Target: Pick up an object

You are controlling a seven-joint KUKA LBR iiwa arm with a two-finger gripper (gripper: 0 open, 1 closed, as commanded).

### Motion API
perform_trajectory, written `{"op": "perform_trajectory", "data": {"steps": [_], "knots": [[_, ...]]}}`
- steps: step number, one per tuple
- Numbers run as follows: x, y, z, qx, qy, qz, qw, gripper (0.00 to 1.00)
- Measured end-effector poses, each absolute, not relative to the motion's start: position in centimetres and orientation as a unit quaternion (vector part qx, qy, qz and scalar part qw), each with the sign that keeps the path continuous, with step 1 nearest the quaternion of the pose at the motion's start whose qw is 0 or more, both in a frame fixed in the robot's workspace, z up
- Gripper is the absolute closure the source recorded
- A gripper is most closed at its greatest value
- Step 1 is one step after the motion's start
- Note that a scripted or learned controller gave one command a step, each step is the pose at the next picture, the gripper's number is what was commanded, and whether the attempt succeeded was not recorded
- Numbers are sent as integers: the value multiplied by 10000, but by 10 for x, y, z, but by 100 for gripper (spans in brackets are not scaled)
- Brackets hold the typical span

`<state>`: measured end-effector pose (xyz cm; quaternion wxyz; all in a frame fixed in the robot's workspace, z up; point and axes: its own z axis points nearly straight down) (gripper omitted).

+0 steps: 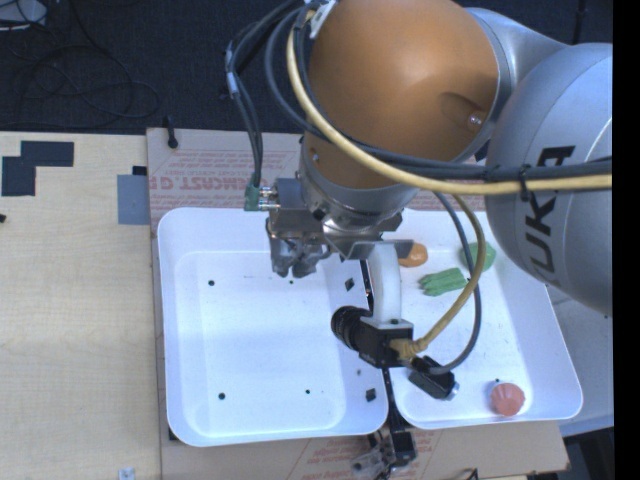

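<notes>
"KUKA" lettering on grey arm (560,188), mirrored red print on cardboard (200,182)

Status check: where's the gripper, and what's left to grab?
Gripper low over left bin, nothing seen between fingers. Green piece, orange piece, red ball in right bin. Cables drape across.

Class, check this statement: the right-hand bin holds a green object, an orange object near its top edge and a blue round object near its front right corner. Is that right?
One detail is wrong. The round object near the front right corner of the right-hand bin is reddish-pink, not blue, as the camera view shows. The green object and the orange object lie as stated.
</notes>
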<state>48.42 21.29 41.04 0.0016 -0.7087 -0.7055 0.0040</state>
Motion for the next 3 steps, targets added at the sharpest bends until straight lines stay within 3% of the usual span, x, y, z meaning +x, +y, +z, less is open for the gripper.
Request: {"op": "perform_trajectory", "data": {"steps": [1, 2, 3], "knots": [[472, 201, 212, -7075, -7066, 98, 37, 100], [577, 217, 309, -7068, -7074, -48, -34, 100], [613, 244, 412, -7062, -7079, -48, -22, 100]]}}
